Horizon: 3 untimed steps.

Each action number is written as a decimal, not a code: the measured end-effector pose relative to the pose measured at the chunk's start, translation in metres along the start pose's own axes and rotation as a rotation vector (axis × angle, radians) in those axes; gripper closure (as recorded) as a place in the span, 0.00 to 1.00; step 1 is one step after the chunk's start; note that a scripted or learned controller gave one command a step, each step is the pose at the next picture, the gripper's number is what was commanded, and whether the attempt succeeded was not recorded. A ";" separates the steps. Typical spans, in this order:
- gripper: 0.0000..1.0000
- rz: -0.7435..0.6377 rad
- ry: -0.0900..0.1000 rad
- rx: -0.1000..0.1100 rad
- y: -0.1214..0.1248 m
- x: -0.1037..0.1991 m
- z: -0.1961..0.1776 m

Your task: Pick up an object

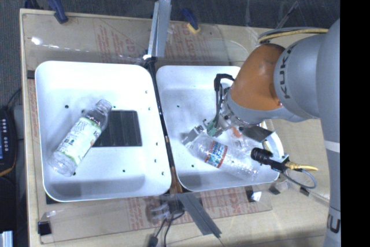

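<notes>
Now | gripper (213, 129) low in right bin (179, 95), jaw state unclear | clear bottle (222, 156) beside it: light, slippery, crushable; grasp mid-body.

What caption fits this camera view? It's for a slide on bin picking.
KUKA arm's hand low over a clear bottle in the right bin; another bottle and a dark pad lie in the left bin.

The grey arm (312, 78) reaches in from the right, orange-banded wrist bent downward, gripper (213, 127) lowered.
</notes>
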State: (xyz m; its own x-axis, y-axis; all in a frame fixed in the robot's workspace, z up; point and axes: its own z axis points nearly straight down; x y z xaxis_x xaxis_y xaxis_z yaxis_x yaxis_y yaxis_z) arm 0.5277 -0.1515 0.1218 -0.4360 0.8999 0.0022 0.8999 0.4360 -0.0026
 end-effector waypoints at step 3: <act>1.00 0.217 -0.002 -0.002 -0.019 -0.029 -0.021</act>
State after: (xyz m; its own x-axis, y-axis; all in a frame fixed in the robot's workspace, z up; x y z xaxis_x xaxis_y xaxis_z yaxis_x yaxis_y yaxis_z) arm 0.5239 -0.1860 0.1426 -0.2320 0.9727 -0.0007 0.9727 0.2320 -0.0008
